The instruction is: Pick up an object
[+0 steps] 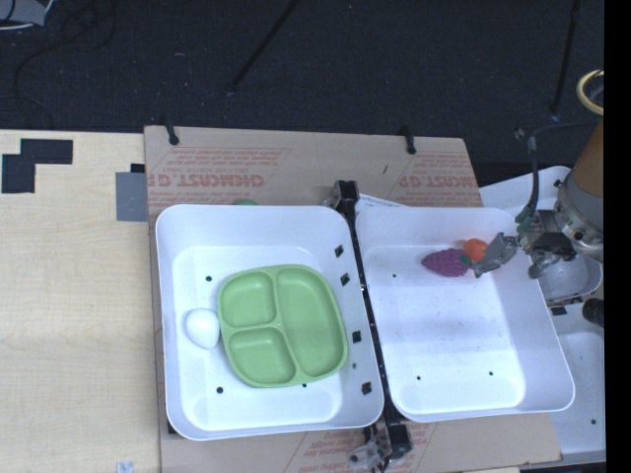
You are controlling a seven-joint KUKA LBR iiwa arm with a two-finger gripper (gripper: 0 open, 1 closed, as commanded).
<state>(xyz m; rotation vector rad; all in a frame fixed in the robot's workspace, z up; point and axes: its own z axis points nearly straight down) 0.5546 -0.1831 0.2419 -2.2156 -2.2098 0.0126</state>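
Observation:
A purple object lies in the right bin near its far wall. Touching its right side is a small orange object. My gripper reaches in over the bin's right wall and sits just right of the orange object, close to it or touching it. Nothing shows as held. The grey arm enters from the right edge.
The left bin holds a green divided plate with a white ball against its left edge. A black divider runs between the bins. Cardboard lies under both bins.

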